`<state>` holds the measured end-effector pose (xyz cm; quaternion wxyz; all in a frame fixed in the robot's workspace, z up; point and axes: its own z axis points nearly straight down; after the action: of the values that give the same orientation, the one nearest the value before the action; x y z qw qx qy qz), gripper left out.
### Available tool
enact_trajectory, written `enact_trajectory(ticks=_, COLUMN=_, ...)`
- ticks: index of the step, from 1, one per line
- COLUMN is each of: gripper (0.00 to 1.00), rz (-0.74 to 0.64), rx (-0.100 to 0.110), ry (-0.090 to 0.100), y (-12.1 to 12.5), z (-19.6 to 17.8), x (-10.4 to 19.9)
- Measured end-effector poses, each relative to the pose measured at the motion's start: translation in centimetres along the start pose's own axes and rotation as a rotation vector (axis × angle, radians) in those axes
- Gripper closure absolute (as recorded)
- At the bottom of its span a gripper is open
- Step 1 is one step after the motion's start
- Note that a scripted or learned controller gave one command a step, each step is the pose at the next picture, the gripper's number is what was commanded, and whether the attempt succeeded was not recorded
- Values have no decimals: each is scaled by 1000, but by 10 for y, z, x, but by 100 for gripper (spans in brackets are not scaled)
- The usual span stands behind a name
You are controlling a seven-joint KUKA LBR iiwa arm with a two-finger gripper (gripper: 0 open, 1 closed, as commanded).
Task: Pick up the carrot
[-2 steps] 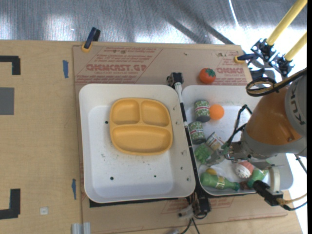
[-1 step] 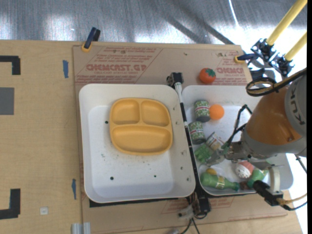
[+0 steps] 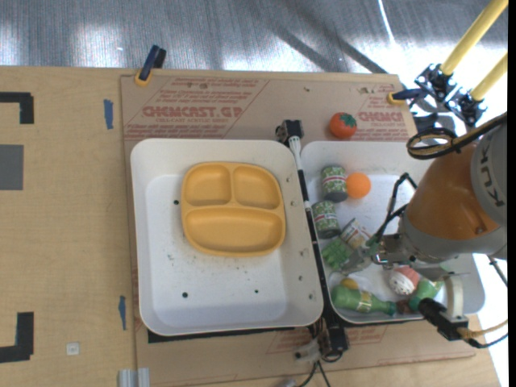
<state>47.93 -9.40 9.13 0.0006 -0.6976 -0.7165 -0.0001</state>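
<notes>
Where arm [image 3: 451,208] overhangs right bin [image 3: 379,156], carrot axis unclear

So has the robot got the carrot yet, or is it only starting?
Not yet, as far as I can see. Done: the arm is in place over the right bin. In hand: its tool sits low among the jumbled toys there. Left: grabbing the carrot and lifting it. I cannot pick out a carrot in that pile, and nothing looks lifted.
</notes>
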Motion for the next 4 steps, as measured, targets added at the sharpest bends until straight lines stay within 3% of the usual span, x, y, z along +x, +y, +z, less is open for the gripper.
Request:
enact_trajectory(ticks=2, gripper=0, rz=0, rx=0, ry=0, y=0, z=0, x=0)
enact_trajectory(ticks=3, gripper=0, rz=123, rx=-5, ry=-1, y=133, z=5, x=-5)
enact_trajectory(ticks=4, gripper=0, rz=233, rx=-2, ry=-1, y=57, z=5, x=-8)
